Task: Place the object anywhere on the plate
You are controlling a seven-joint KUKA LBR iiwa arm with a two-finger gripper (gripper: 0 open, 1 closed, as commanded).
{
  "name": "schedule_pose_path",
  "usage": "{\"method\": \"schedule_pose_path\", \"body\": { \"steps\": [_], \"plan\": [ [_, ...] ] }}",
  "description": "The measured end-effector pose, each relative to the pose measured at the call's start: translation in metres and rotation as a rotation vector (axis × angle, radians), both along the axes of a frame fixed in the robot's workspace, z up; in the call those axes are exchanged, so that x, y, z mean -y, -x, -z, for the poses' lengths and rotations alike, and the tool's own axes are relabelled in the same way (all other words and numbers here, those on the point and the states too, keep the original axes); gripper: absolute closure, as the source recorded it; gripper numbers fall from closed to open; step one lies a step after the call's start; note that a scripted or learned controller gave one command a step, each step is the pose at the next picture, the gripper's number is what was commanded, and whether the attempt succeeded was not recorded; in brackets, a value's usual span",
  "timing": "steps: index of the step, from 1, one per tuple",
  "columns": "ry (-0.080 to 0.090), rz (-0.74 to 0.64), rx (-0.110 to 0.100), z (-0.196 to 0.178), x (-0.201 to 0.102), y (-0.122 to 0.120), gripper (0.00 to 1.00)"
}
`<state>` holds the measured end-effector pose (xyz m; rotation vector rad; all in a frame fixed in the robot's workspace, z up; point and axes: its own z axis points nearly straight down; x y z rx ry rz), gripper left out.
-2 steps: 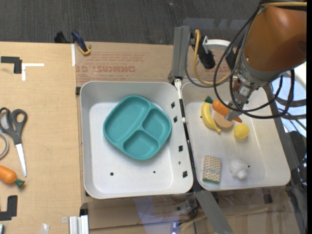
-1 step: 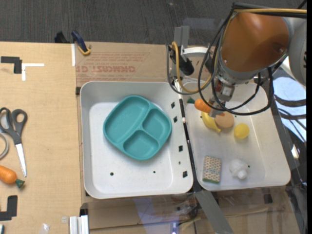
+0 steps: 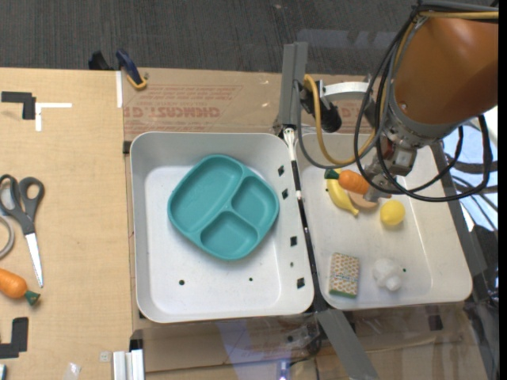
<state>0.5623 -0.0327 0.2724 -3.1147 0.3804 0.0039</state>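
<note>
Pick phase: claw point(image 3: 379, 179) over toy carrot point(image 3: 352, 183) in right bin point(image 3: 444, 279), grip state can't tell. Next: grasp, lift, carry to teal plate point(image 3: 223, 206).

Dark carpet floor point(image 3: 198, 14), wooden bench point(image 3: 63, 212)

I see a light wooden bench point(image 3: 63, 212) carrying two shallow white bins side by side, the left bin point(image 3: 146, 236) and the right bin point(image 3: 432, 279). On the bench's left part lie scissors point(image 3: 25, 220) and, nearer me, an orange toy carrot point(image 3: 13, 285).
</note>
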Motion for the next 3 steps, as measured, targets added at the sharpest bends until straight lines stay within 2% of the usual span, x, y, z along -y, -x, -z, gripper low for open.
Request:
{"method": "schedule_pose_path", "body": {
  "steps": [1,2,3],
  "plan": [
    [0.000,-0.044,0.002,0.011,0.037,-0.025,1.00],
    [0.000,-0.044,0.003,-0.008,0.059,-0.039,1.00],
    [0.000,-0.042,0.003,0.022,0.076,-0.085,1.00]
  ]
}}
